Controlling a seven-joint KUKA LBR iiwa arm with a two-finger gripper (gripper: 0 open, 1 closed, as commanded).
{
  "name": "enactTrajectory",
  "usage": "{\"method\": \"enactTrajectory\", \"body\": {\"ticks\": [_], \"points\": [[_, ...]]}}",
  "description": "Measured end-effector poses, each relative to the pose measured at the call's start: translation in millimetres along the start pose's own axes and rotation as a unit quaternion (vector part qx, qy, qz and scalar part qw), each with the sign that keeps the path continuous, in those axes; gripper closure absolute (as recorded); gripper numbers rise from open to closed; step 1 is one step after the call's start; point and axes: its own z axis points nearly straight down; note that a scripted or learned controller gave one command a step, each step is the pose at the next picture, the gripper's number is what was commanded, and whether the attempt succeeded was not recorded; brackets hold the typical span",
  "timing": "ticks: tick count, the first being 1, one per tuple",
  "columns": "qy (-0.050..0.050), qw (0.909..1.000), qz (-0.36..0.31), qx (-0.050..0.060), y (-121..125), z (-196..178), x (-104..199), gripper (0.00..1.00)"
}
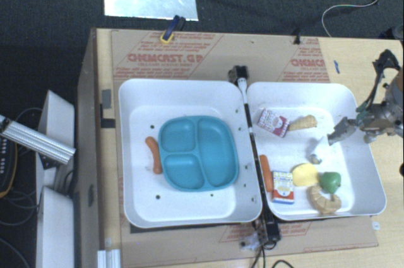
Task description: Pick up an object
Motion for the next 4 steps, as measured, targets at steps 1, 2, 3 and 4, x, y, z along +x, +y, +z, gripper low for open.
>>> {"method": "enactTrajectory", "body": {"ticks": [1, 2, 3, 4], "points": [[0.001, 1.0, 0.0, 0.002, 45, 143, 57, 0.0], [0.0, 1.0, 0.001, 0.001, -14, 179, 11, 0.0], [0.0, 1.0, 0.0, -0.001, -12, 168, 12, 1.0], [0.0, 1.0, 0.0, -0.001, -13, 125, 27, 1.0]]}}
